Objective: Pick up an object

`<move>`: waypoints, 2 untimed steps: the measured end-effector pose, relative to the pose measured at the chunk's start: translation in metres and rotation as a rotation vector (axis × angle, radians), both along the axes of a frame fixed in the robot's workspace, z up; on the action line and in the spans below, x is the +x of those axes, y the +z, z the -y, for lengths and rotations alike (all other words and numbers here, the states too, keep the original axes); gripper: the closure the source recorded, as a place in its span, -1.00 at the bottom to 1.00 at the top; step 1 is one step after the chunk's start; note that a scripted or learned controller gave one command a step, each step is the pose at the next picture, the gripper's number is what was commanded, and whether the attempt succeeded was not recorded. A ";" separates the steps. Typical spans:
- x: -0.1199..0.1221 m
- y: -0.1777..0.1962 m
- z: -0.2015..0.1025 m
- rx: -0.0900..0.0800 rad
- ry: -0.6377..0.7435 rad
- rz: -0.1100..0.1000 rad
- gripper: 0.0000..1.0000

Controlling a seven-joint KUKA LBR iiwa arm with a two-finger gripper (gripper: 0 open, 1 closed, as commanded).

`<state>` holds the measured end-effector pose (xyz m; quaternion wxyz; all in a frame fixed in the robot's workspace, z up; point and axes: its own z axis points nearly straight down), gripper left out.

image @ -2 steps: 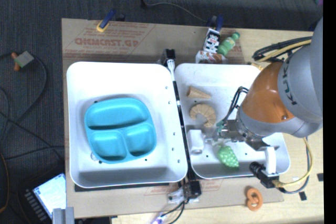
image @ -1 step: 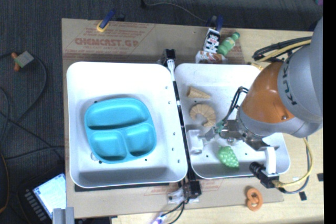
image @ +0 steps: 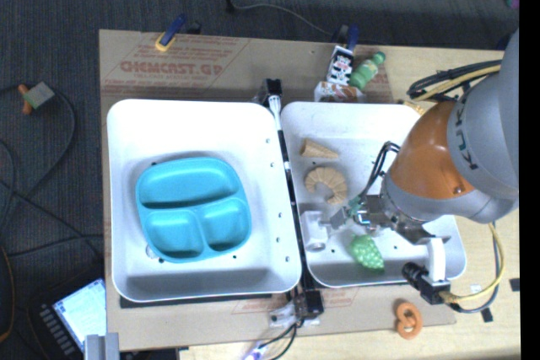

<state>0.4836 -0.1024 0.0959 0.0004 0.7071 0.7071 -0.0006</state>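
In the right bin (image: 337, 120) lie a tan cone-shaped piece (image: 319, 151), a beige curled toy (image: 327, 181) and a green bumpy toy like a bunch of grapes (image: 367, 252). My gripper (image: 359, 215) hangs low over the bin's middle, between the beige toy and the green toy, just above the green one. The arm's orange band (image: 426, 164) and grey wrist cover the bin's right half. A blue three-part plate (image: 194, 206) rests in the left bin (image: 194, 118).
On the bench behind the bins stands a small bottle with a green cap (image: 354, 73). An orange ring (image: 407, 319) lies on the bench in front of the right bin. A black clamp (image: 272, 90) sits where the bins meet at the back.
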 end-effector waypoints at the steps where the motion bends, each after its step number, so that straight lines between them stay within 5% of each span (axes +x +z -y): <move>1: 0.001 -0.007 -0.001 -0.007 -0.006 0.005 -1.00; 2: 0.034 0.037 0.046 -0.001 -0.001 0.001 -1.00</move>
